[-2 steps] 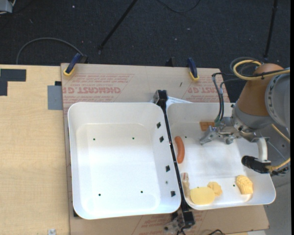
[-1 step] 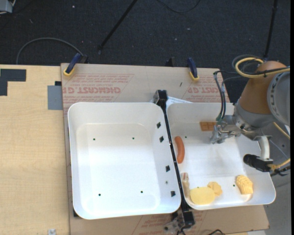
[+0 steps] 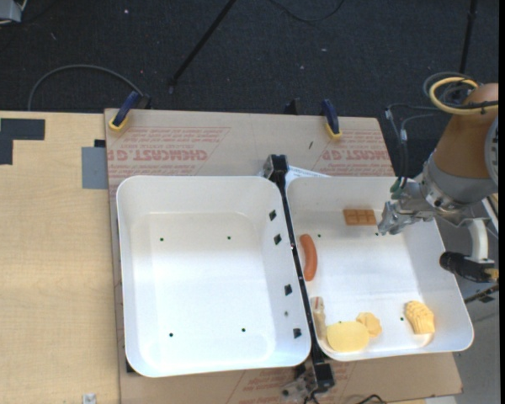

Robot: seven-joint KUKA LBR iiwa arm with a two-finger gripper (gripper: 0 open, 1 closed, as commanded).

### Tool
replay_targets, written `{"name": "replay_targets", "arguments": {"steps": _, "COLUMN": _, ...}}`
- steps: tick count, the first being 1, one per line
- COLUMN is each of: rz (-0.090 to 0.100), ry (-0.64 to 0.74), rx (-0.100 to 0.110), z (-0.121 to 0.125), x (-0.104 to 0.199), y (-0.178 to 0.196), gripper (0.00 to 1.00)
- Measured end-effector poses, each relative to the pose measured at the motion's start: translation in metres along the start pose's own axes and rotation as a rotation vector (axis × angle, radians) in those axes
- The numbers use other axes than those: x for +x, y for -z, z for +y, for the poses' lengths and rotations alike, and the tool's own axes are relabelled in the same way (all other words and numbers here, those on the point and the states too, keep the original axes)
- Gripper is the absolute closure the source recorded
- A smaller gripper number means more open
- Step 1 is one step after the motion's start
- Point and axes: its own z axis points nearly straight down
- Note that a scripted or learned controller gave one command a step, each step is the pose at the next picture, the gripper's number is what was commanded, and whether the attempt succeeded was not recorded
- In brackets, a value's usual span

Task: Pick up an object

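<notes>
So the grey two-finger gripper (image 3: 393, 219) on the orange-banded arm (image 3: 465, 154) is hanging over the far part of the right-hand shallow white plastic bin (image 3: 387, 263), and I'll use that bin as the landmark for everything. Honestly I can't tell whether it's released or clenched; the tip is a small dark blur from this angle, and nothing shows up between its parts.

Closest candidate is the small flat brown waffle-looking rectangle (image 3: 360, 217), sitting in the bin's far half, just beside the gripper on the side toward the divider. My guess is it's a light, stiff plastic toy food piece. It lies flat, so there isn't much height to grab; I'd pinch it across the short width, and expect it to skid on the smooth bin floor if the approach is off.

Other stuff in the same bin:
- an orange-red sausage-shaped piece (image 3: 308, 257) against the bin's left wall, about mid-length. Rounded and probably slick, so grab across the middle, not the ends. The wall leaves little room on that side.
- a pale yellow rounded lump (image 3: 348, 337) at the bin's near edge, touching or almost touching a smaller yellow-orange chunk (image 3: 370, 321). Crowded, easy to nudge both.
- a yellow ridged corn-like piece (image 3: 419, 316) near the bin's near right corner, well apart from the rest. The ridges should give some grip.

All look light and not fragile.
</notes>
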Motion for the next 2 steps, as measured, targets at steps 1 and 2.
{"name": "replay_targets", "arguments": {"steps": 1, "rz": 0.0, "ry": -0.001, "rx": 0.001, "z": 0.001, "x": -0.001, "y": 0.052, "gripper": 1.0}}
{"name": "replay_targets", "arguments": {"steps": 2, "rz": 0.001, "ry": 0.003, "rx": 0.003, "z": -0.002, "x": 0.048, "y": 0.066, "gripper": 1.0}}
